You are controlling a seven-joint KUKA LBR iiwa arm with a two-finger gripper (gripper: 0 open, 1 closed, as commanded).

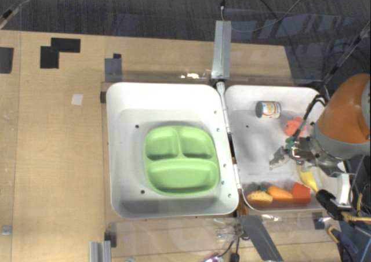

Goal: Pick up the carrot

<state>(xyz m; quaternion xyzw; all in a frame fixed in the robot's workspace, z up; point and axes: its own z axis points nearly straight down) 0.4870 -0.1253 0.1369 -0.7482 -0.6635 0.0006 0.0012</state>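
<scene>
The carrot (280, 193) is orange and lies flat near the front wall of the right bin (249, 139). It sits between a yellow-orange pastry-like piece (259, 197) on its left and a red block (301, 192) on its right. My gripper (280, 158) hangs over the middle of the right bin, reaching in from the right. It is a little behind the carrot and apart from it. Nothing shows in its grasp.
In the right bin a small can (268, 109) lies at the back, with a pink-red item (293, 126) beside it and a yellow banana-like piece (308, 179) under the wrist. The left bin (122, 139) holds a green divided plate (181, 158).
</scene>
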